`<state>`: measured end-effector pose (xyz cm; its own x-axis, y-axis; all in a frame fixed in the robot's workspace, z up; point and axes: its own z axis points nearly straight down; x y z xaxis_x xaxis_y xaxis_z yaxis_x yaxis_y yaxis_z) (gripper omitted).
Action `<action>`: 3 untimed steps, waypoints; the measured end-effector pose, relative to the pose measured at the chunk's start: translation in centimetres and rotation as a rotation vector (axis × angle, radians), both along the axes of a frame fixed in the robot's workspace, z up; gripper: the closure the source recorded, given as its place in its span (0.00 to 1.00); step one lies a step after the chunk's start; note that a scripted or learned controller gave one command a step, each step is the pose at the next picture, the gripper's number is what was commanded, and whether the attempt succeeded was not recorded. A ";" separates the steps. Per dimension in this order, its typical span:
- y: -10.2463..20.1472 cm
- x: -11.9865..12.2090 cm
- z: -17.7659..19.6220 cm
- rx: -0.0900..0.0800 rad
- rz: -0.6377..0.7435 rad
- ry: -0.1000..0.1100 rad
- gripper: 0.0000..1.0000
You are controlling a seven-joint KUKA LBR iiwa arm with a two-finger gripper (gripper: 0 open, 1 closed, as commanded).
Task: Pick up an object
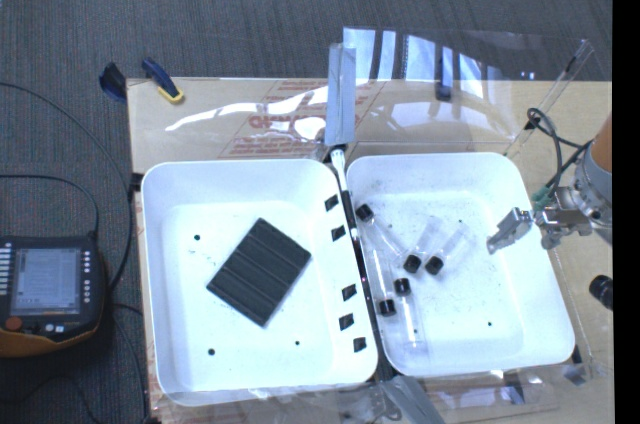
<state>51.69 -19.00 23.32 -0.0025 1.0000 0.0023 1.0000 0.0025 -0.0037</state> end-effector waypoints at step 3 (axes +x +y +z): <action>10.1 10.1 -12.4 -0.011 0.144 -0.008 0.00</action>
